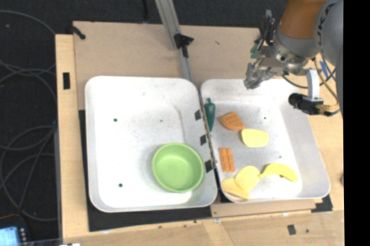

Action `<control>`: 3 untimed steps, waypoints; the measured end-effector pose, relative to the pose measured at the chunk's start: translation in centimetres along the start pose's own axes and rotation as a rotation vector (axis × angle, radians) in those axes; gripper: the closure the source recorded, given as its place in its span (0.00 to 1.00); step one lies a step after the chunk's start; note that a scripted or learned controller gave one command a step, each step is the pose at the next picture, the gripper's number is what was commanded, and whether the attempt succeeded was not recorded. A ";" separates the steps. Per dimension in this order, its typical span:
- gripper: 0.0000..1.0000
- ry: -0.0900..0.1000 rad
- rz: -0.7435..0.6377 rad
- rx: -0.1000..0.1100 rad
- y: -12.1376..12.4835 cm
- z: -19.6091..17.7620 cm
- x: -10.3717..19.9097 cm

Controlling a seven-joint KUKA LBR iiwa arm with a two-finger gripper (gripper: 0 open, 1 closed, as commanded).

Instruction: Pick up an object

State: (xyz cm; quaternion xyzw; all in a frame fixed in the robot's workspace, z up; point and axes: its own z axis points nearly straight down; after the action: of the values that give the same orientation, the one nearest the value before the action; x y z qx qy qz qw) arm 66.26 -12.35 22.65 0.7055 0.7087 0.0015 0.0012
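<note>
My gripper (252, 81) hangs over the far edge of the right bin (300, 123), above and to the right of the objects in it. In that bin lie an orange wedge (232, 120), a pale yellow piece (255, 138), a small orange rectangle (226, 159), a yellow banana-like piece (280, 171) and a yellow piece (243, 181) at the near edge. A teal object (208, 114) leans at the divider between the bins. A green bowl (178, 167) sits in the left bin (127, 123). Nothing shows under the gripper tip.
A grey metal pole (167, 14) slants from the top of the view down to the gap between the bins. Black cables (312, 101) hang by the arm at the right bin's far right corner. Brown bench board surrounds the bins.
</note>
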 end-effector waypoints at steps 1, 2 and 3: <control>1.00 0.002 -0.003 0.003 -1.1 -1.3 5.6; 1.00 0.001 -0.002 0.003 -0.9 -1.4 10.2; 1.00 0.002 -0.004 0.004 -1.8 -2.5 15.6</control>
State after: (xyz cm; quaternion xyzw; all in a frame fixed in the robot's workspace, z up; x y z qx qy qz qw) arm 64.33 3.23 25.18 0.7041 0.7101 0.0009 -0.0009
